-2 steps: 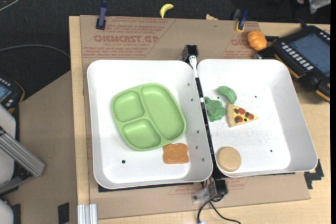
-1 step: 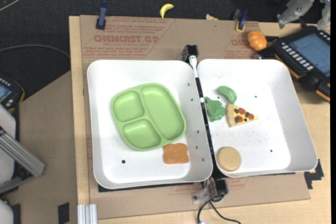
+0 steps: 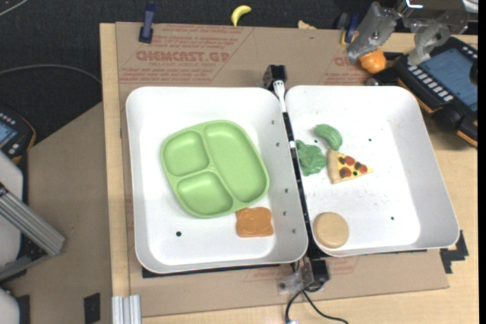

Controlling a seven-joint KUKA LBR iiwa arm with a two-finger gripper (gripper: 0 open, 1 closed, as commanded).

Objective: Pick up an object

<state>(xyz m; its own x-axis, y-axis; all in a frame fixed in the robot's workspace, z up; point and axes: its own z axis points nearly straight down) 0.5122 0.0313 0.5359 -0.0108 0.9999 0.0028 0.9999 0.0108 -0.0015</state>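
Two shallow white bins are set side by side on the counter [image 3: 83, 163]. In the left bin [image 3: 144, 163] a green three-compartment plastic tray [image 3: 214, 168] is placed centrally, with a tan toast-like piece [image 3: 254, 222] just in front of it toward the divider. In the right bin [image 3: 410, 163] a dark green leafy toy [image 3: 329, 135] lies behind a green broccoli-like toy [image 3: 310, 157], with a toy pizza slice [image 3: 347, 167] just right of that. A round beige disc [image 3: 331, 230] sits at the front left corner. The gripper [image 3: 391, 38] is located above the right bin's far edge, with a small orange object [image 3: 373, 61] between its fingers.

I see white bins [image 3: 395, 111] smooth glossy plastic; green divided plate [image 3: 214, 168] matt plastic; bench sheet [image 3: 190, 55] plain brown cardboard; gripper [image 3: 395, 33] bare grey metal.
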